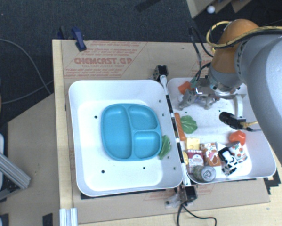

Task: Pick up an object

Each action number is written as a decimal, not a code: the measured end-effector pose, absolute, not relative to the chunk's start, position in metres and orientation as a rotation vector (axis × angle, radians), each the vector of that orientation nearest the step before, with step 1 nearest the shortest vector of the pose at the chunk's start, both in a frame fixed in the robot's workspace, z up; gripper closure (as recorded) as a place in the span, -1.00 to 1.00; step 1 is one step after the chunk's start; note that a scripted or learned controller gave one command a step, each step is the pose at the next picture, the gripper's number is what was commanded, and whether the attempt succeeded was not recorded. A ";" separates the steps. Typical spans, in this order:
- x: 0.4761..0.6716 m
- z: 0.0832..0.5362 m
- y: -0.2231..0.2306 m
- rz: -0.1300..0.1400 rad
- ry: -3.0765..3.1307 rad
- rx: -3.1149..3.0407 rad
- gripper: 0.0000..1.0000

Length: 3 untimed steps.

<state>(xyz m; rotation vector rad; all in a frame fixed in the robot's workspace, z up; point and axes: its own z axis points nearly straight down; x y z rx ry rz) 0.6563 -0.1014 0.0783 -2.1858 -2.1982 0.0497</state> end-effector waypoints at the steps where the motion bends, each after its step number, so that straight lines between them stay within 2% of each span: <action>1: 0.567 0.084 -0.103 0.002 -2.220 -2.221 -1.00; 2: 0.652 0.081 -0.112 0.020 -2.206 -2.212 -1.00; 3: 0.585 0.085 -0.195 0.004 -2.220 -2.222 -1.00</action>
